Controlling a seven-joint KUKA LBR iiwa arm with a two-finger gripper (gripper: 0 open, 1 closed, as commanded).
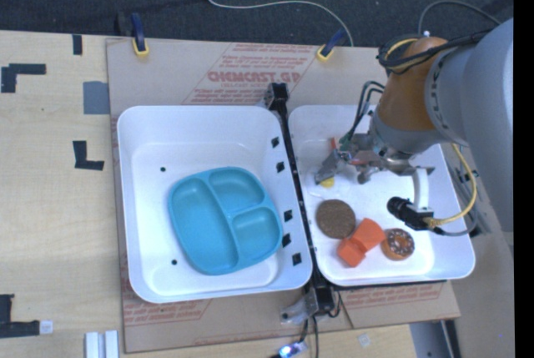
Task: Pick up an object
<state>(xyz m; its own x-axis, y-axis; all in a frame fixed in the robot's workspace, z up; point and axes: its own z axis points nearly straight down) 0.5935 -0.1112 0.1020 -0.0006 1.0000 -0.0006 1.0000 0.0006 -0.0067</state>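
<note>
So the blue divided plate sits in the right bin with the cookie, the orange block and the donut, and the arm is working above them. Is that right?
Not quite. The camera view shows the blue divided plate alone in the left bin, not the right one. The cookie, the orange block and the donut do lie in the right bin, with the arm's gripper above them.

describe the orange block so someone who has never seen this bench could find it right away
Look in the right-hand white bin, toward its near edge. Three small things lie in a row there: a flat brown disc, the orange block, and a small round sprinkled doughnut. The block sits between the other two and is the one bright orange, angular piece; its neighbours are both round.
</note>
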